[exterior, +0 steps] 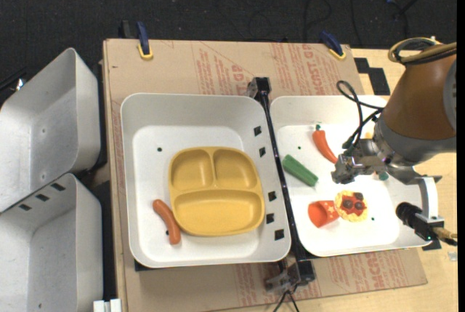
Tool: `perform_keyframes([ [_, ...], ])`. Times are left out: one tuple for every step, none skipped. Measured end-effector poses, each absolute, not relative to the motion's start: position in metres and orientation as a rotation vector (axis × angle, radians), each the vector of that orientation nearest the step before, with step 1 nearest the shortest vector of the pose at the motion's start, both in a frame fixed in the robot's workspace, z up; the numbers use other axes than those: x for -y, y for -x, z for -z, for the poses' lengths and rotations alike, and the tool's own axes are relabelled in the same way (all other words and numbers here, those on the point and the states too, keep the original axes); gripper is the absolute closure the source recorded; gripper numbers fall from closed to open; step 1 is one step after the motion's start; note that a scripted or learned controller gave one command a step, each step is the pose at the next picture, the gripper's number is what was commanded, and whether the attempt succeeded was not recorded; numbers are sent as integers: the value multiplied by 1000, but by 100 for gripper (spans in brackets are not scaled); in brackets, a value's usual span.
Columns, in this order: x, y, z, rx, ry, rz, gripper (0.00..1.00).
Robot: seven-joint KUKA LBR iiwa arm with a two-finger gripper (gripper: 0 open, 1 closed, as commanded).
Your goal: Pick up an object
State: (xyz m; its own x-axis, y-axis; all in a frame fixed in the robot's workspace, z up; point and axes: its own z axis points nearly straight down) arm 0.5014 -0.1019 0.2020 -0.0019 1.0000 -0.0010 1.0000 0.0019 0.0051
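Observation:
The right bin (378, 241) holds several toy foods. An orange carrot (325, 144) with a green top lies near the bin's back. A green block (299, 169) rests by the left wall. A red wedge (322, 212) and a yellow piece with red toppings (352, 206) lie toward the front. My gripper (346, 171) hangs over the bin's middle, just right of the green block, below the carrot and above the yellow piece. I see nothing held in it.
The left bin (138, 158) carries a yellow divided plate (216, 190) and an orange sausage (167, 221) at its front left. The grey and orange arm (425, 110) covers the right bin's right side. Two white containers (43, 180) stand at the far left.

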Motion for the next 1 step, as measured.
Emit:
perform_keyframes([
  [110, -502, -263, -2219, -2214, -6, 100],
])
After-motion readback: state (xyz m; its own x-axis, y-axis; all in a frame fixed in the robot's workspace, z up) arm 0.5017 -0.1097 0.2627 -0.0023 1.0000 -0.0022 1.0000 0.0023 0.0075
